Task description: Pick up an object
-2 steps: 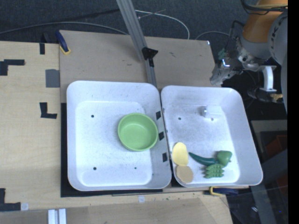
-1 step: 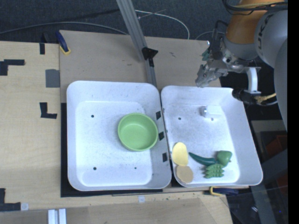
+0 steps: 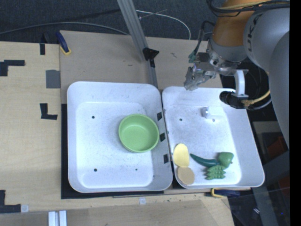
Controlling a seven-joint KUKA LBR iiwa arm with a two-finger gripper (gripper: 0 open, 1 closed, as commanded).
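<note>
My gripper hangs over the far edge of the right bin, high above its floor, with nothing seen between its fingers. Near that bin's front edge lie a yellow rounded piece, a tan round piece, a dark green curved piece and a bright green leafy toy. They are well in front of the gripper. A small grey object rests on the bin floor just below the gripper. A green bowl sits in the left bin.
A slanted metal pole rises behind the bins, with a black clamp at its base. Black tape marks lie on the wooden bench at left. A cable loops by the arm at the right bin's far right corner.
</note>
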